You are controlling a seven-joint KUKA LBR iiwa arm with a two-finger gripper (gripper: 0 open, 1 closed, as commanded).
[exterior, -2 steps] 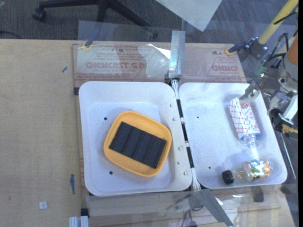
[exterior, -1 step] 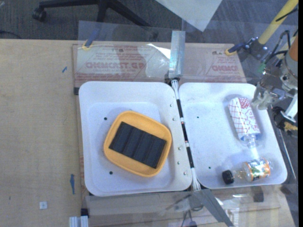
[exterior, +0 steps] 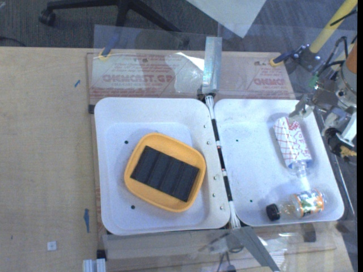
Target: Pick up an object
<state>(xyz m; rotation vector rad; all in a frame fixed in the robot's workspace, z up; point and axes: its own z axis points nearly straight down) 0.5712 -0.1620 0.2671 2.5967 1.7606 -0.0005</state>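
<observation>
A clear bottle with a red and white label (exterior: 291,140) lies lengthwise in the right bin (exterior: 249,152), near its far right side. A small bottle with a black cap and a colourful label (exterior: 298,204) lies on its side at that bin's front right corner. A yellow tray holding a black ribbed block (exterior: 164,171) sits in the left bin (exterior: 113,129). My gripper (exterior: 302,109) hangs at the right bin's back right edge, just above the top end of the red and white bottle, with nothing seen in it.
The arm's wrist and cables (exterior: 337,103) crowd the right bin's right rim. A metal post (exterior: 212,67) stands behind the divider between the bins. A clear taped sheet (exterior: 147,75) lies behind the bins.
</observation>
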